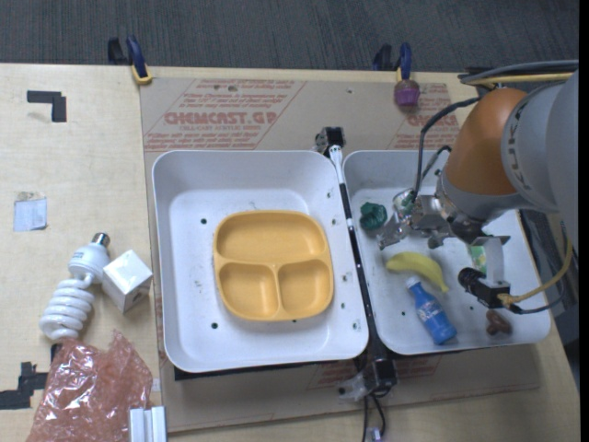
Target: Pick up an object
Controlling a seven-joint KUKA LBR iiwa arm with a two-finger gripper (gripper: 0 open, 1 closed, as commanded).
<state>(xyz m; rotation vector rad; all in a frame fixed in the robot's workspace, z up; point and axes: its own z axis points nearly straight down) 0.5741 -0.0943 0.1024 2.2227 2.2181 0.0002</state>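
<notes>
Risks, largest thing down.

Surface (83,155): plywood, two white bins side by side. Off to the left, well apart from any action: spiral bulb (74,293), small white cube (127,279), crinkled pink wrap (87,389).

Arm (520,155): bulky grey and orange body low over the right bin (368,168), crowding the far wall. Risk of the wrist housing catching the rim, or of cables snagging on the way up.

Left bin (175,201): holds a yellow divided tray (273,265), far from the reach.

Hand (414,224): metal parts low in the right bin, just above the banana (416,266) and just beside the green lump (373,215). Whether apart or together: cannot tell. Nothing visibly held.

Candidates close together: banana, with blue bottle (433,311) near its lower end. Likely failures: closing on air between lump and banana; curved banana rolling aside under contact; bottle nudged aside.

Small brown piece (498,320) at the bin's right edge, near a black cable end: hard to reach cleanly.
</notes>
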